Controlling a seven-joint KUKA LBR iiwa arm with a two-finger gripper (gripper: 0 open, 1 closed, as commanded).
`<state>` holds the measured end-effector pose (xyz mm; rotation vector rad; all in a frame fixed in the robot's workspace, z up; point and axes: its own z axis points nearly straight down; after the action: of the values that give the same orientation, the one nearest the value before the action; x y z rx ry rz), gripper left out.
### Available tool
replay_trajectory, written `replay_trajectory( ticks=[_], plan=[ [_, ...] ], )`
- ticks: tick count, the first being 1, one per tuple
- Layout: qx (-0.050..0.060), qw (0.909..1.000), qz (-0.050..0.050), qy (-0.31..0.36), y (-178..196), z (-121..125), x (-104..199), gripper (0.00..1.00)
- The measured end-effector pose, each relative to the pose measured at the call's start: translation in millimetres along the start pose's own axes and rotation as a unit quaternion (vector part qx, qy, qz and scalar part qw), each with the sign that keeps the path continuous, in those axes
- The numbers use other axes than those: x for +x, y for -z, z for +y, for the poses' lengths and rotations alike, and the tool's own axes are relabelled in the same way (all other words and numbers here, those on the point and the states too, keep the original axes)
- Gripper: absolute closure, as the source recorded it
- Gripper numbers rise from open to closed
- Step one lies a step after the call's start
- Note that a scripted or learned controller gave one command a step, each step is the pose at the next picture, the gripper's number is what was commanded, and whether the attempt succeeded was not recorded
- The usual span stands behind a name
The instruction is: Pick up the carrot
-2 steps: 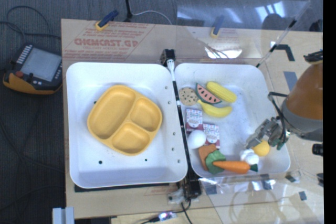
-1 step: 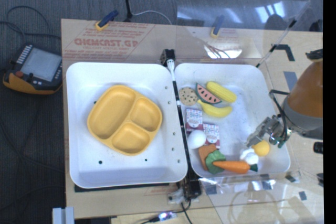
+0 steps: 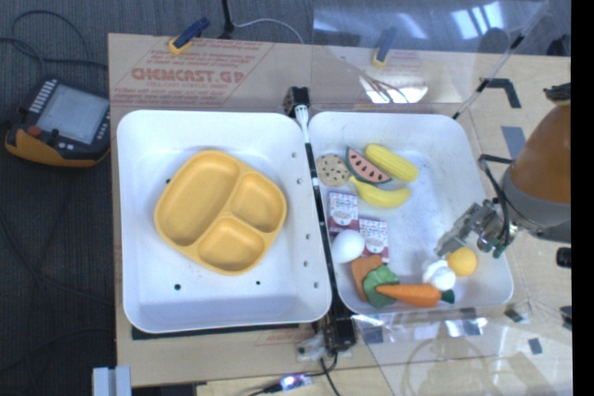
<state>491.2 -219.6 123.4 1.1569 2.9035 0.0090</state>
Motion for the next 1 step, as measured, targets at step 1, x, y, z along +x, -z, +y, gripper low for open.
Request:
replay_trajectory(
  ticks=[1],
  plan=[
    [0.005, 0.9677, -0.002, 0.252, -28.8, 13.2, 14.9, 1.00]
  ],
)
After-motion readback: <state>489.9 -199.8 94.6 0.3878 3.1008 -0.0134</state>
